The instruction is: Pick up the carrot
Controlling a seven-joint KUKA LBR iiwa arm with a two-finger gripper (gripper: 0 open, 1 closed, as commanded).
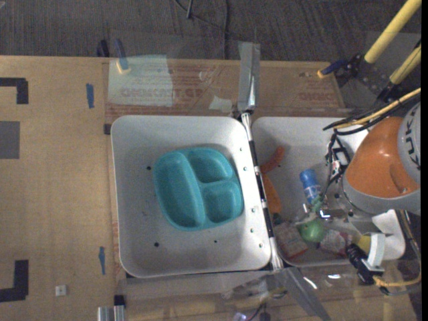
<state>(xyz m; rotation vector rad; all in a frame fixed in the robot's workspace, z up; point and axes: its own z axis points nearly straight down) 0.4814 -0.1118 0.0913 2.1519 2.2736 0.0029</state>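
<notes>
Carrot [272,161] lies tilted at the right bin's [294,131] left wall, gripper [319,214] well apart toward the bin's near side above a green object [311,231], grip state unclear.

A teal plate [198,187] with three parts sits in the left white bin [134,199]. In the right bin [294,136], a blue bottle [309,185] lies near a green ball [311,231].

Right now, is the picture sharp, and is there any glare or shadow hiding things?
Camera view: slightly soft overall. The clear sheet behind the bins shows pale glare. The teal tray and orange carrot read clearly. Near the arm, the small items in the right bin blur together in shadow.
</notes>
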